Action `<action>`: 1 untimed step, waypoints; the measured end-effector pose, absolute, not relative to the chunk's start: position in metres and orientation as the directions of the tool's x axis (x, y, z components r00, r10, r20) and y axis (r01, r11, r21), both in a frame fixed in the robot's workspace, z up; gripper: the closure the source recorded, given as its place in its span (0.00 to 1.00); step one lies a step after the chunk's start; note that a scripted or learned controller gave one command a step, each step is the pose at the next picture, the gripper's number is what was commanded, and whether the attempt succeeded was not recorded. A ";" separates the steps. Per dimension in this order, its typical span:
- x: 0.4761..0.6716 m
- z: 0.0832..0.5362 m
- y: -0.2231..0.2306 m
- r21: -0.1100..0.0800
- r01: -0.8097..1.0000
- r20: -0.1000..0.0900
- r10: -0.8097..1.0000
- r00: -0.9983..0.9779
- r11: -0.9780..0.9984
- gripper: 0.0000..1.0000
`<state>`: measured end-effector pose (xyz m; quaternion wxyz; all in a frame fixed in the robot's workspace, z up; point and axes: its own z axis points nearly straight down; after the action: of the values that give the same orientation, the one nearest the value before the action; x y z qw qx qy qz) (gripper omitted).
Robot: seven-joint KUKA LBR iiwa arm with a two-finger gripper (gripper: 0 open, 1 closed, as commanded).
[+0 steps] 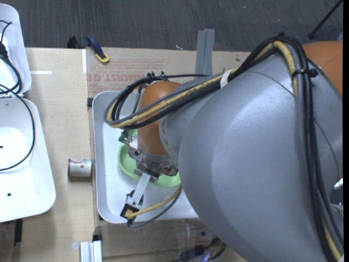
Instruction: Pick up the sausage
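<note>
1. The grey arm (256, 146) covers most of the right bin (101, 146).
2. The gripper is hidden; its state cannot be told.
3. The sausage's whereabouts cannot be told.

The KUKA iiwa arm (256, 157) is a broad, smooth grey casing with rounded contours and a dull sheen; an orange band (154, 119) rings it above the wrist, and a second orange patch (326, 56) shows on the casing at the upper right; a bundle of black and yellow cables (218, 83) runs along its top, bound by a white tie and a black tie; below the band sits a dark ribbed wrist flange (154, 167); a pale bracket (139, 187) carries a small black-and-yellow connector with a yellow lead.
</note>
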<state>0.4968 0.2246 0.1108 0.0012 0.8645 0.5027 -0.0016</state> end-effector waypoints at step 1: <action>0.550 0.260 0.228 0.000 0.789 -0.004 0.789 0.614 -0.614 1.00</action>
<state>0.5499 0.2279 0.2599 0.0009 0.8984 0.4392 -0.0018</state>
